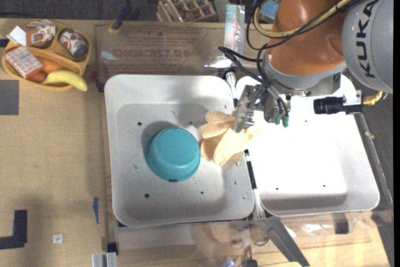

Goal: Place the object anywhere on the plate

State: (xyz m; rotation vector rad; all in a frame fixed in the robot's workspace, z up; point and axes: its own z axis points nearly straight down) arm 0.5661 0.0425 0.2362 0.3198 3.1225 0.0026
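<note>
A round teal plate (174, 153) lies in the middle of the left bin (125, 103). Just right of it hangs a pale tan, lumpy object (224, 142) that reaches over the divide between the two bins. My gripper (242, 117) comes down from the arm at the upper right, shut on the object's upper end. The object's left edge nearly meets the plate's right rim.
The right bin (325, 159) lies under the arm's wrist. A yellow tray (37, 75) holding a banana and toy foods sits on the bench at the far left. Boxes and cables crowd the area behind the bins.
</note>
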